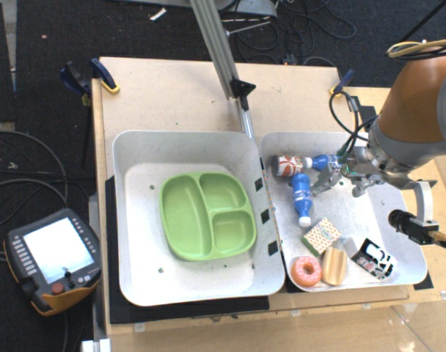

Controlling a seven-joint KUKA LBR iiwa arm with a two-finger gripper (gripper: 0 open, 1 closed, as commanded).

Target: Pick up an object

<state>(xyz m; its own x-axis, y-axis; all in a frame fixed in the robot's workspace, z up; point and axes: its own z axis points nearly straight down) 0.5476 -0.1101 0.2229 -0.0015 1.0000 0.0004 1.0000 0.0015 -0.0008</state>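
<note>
Gripper (331, 173): seen low over the back of the right bin, reaching in from the right — whether the fingers are spread or closed can't be made out, and nothing is seen caught between them.
Arm (421, 101): grey with an orange band, parked over the right bin's far right corner.
Blue bottle (302, 198): laid flat just beside the gripper, white cap pointed toward the front.
Can (290, 166): red and white, tipped on its side at the back of the bin, near the bottle's top end.
Front row: a checked block (321, 235), a pink donut (306, 270), a tan roll (334, 265) and a black-and-white pack (373, 259) — all bunched together.
Right bin (399, 226): everything above is held in it.
Left bin (135, 218): a green divided tray (207, 215) is sat in the middle.
Pendant (53, 259): left on the floor, off to the left of the bench.
</note>
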